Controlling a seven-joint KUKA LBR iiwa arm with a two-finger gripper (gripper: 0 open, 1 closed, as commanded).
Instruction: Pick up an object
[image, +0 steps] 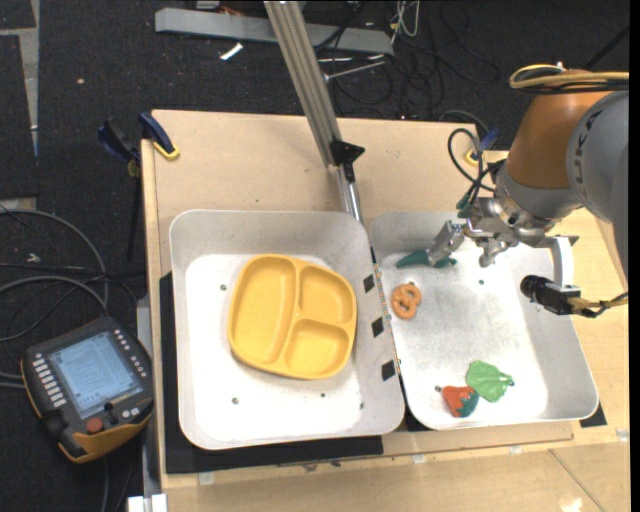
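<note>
You see a crumpled green toy nearest, well below the claw; its fingers are spread, one touching a flat teal piece.

- The arm, at the upper right of the frame, has a rounded grey shell crossed by a broad orange band.
- Dark letters mark the grey casing at the frame's right edge.
- A yellow cable loops over its top.
- The gripper is bare silvery metal, with a black fitting beside it.
</note>
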